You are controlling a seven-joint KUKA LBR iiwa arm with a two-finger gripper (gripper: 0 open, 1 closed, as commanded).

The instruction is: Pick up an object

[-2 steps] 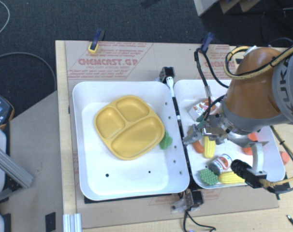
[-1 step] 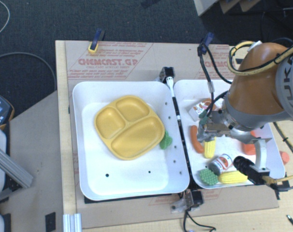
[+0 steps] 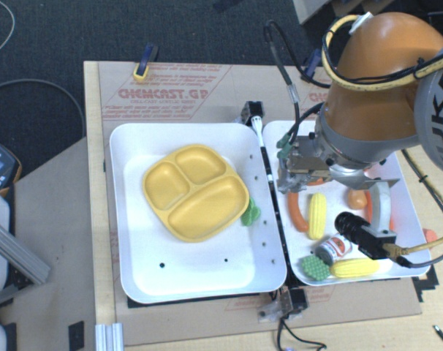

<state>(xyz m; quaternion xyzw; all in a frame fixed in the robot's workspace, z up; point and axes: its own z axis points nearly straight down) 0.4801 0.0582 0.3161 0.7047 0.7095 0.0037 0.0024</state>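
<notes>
My gripper [image 3: 295, 180] hangs low over the left part of the right bin [image 3: 409, 205], under the big orange wrist. Just below it in that bin lie an orange carrot-like stick [image 3: 298, 212] and a yellow corn cob [image 3: 317, 215], side by side. Nearer the front are a small can [image 3: 333, 249], a green bumpy piece [image 3: 316, 268] and a second yellow cob [image 3: 355, 268] lying flat. An orange-red round thing [image 3: 358, 198] sits by a white object [image 3: 382, 208], partly under the wrist. I see nothing held.
The left bin [image 3: 134, 221] holds a yellow divided plate [image 3: 196, 191] with a small green piece [image 3: 251, 213] at its right edge. A ridge where the two bins meet [image 3: 273, 203] runs close to the gripper's left. Cables trail behind the right bin.
</notes>
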